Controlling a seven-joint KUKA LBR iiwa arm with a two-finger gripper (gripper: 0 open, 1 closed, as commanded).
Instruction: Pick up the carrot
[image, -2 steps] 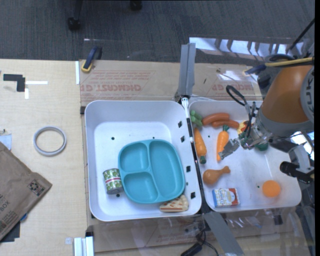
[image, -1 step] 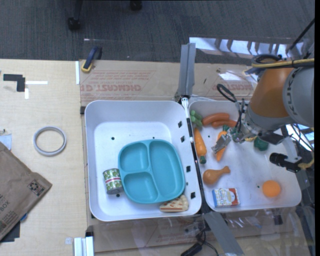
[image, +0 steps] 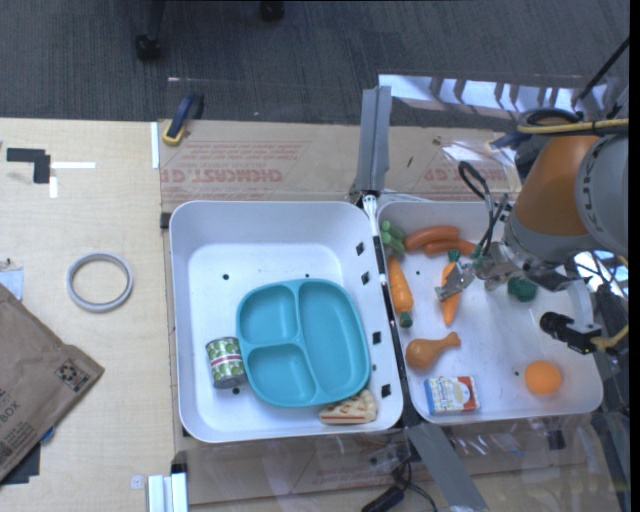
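The carrot (image: 400, 286) is orange with a green leafy top (image: 392, 240). It lies lengthwise along the left wall of the right bin (image: 500, 400). My gripper (image: 452, 283) hangs low over the middle of that bin, about a hand's width to the right of the carrot and pointing down-left. A small orange wedge-shaped piece (image: 450, 308) sits right under the gripper's tip. I cannot tell whether the two touch.
The right bin also holds a sausage (image: 432, 237), a drumstick (image: 432, 349), a small carton (image: 451, 394), an orange (image: 543, 378) and a green item (image: 521, 290). In the left bin (image: 200, 260) are a blue divided plate (image: 302, 342), a can (image: 225, 362) and a sandwich piece (image: 349, 409).
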